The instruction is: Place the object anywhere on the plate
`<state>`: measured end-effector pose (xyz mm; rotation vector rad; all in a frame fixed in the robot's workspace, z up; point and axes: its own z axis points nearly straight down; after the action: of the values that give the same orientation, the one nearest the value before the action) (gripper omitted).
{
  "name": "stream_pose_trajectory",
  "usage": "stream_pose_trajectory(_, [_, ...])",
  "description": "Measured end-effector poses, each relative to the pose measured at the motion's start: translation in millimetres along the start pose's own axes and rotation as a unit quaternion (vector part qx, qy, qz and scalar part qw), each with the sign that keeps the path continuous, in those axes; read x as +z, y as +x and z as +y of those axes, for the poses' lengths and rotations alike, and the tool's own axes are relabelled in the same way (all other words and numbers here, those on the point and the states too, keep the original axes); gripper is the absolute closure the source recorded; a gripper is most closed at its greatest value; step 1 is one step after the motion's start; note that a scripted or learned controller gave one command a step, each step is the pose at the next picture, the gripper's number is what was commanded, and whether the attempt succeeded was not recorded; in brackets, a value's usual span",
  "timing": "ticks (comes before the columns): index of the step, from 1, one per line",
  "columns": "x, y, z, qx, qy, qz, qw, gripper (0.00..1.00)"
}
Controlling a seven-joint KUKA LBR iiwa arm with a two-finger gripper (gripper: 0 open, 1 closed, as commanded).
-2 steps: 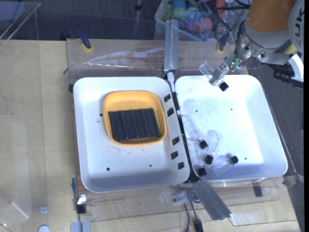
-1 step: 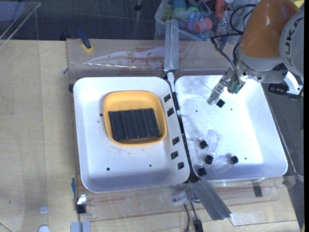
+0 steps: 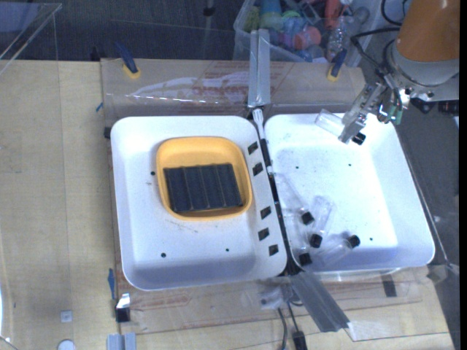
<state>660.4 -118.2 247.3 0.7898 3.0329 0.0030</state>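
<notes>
a: the gripper (image 3: 355, 132) is seen above the far edge of the right bin (image 3: 408, 195), and a clear, glassy piece (image 3: 330, 121) appears to be pinched narrowly between its fingers.

b: so the object is judged to be held there, lifted off the floor of the bin, though its see-through body makes the edges hard to be sure of.

a: the yellow plate (image 3: 169, 157) is set in the left bin (image 3: 131, 224), with a dark ribbed mat (image 3: 202, 187) laid in its middle. a broad target is offered that way.

b: a carry across the raised divider (image 3: 261, 173) between the bins is still called for; that ridge is what stands in the way.

a: other clear pieces with black caps (image 3: 321, 228) are left scattered near the front of the right bin, well apart from the gripper.

b: a tub of coloured toys (image 3: 306, 9) is kept behind the bench, out of the path.
</notes>
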Motion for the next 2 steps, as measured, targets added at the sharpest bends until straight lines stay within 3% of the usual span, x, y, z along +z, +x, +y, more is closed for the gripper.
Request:
stream_pose_trajectory(1, [-1,-3,-5,-0.101,0.000,0.000,0.9949,1.00])
stream_pose_trajectory(2, [66,2,-44,-0.217,0.000,0.002,0.9762,1.00])
